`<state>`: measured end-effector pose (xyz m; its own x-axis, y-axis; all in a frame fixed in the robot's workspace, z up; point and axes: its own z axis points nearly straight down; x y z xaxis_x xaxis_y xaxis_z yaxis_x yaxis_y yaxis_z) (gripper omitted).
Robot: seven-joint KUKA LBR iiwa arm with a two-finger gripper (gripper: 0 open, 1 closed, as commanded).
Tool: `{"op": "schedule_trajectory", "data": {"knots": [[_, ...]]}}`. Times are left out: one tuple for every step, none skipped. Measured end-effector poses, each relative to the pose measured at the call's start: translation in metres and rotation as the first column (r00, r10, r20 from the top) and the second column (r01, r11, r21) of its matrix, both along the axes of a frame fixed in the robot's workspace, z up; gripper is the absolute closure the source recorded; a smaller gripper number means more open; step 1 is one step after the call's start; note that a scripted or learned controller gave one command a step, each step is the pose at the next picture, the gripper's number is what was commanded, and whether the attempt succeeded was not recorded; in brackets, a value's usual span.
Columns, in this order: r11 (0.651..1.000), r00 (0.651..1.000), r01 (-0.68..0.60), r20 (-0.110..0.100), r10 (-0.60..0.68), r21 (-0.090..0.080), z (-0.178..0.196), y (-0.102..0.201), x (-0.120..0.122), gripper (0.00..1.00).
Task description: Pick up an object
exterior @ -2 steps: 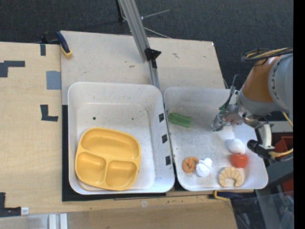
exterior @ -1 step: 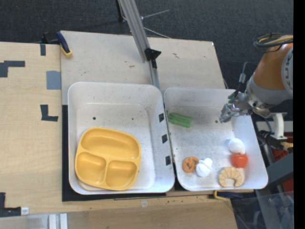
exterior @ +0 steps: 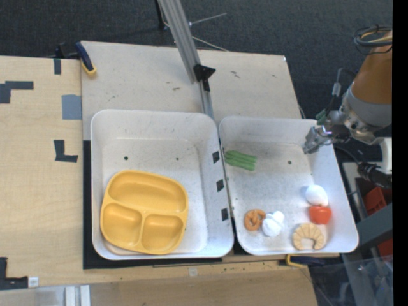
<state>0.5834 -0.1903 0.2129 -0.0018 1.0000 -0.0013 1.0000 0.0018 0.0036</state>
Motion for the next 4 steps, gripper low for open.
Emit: {"op": "schedule_trajectory", "data": {"knots": [[1.000,1.000,-0.004,-0.005,0.004,0.003,0.002,0.046,0.002,1.00],[1.000,1.000,-0.005,-0.006,0.006,0.003,-0.007,0.103,0.012,1.00],[1.000,1.000,-0.006,-0.004,0.006,0.003,0.007,0.157,0.020,1.00],[1.000,1.000,-0.005,-0.004,0.005,0.003,0.016,0.205,0.024,1.00]]}}
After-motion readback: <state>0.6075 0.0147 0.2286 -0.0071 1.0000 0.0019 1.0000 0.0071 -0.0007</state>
